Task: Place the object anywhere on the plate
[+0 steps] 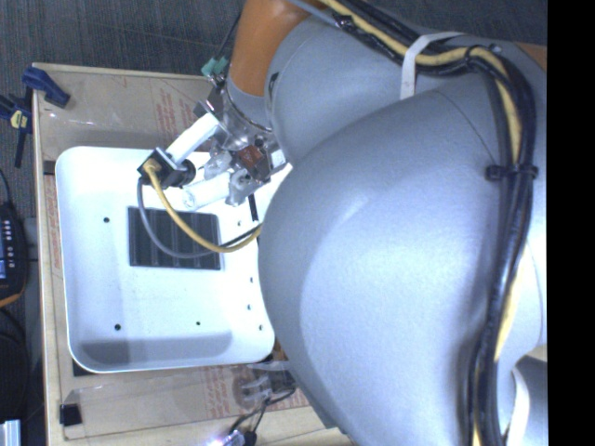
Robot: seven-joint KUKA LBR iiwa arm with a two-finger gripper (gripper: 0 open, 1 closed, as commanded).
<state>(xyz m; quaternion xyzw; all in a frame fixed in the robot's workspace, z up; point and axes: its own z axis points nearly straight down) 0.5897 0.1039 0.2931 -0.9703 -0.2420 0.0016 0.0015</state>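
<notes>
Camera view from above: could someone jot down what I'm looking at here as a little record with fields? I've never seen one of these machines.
arm: large grey arm with an orange band, covering most of the right side
tool: tool at the arm's end, over the upper part of the white bin; fingers too cluttered to read
bin: shallow white bin on the left
mat: dark ribbed rectangle on the bin floor
cable: yellow cable looping from the tool across the dark rectangle
held item: cannot tell

Camera: we look down at a slant from above the white bin (112, 277).
Nearness: we sit close behind the grey arm (400, 249), which looms right of the bin.
</notes>
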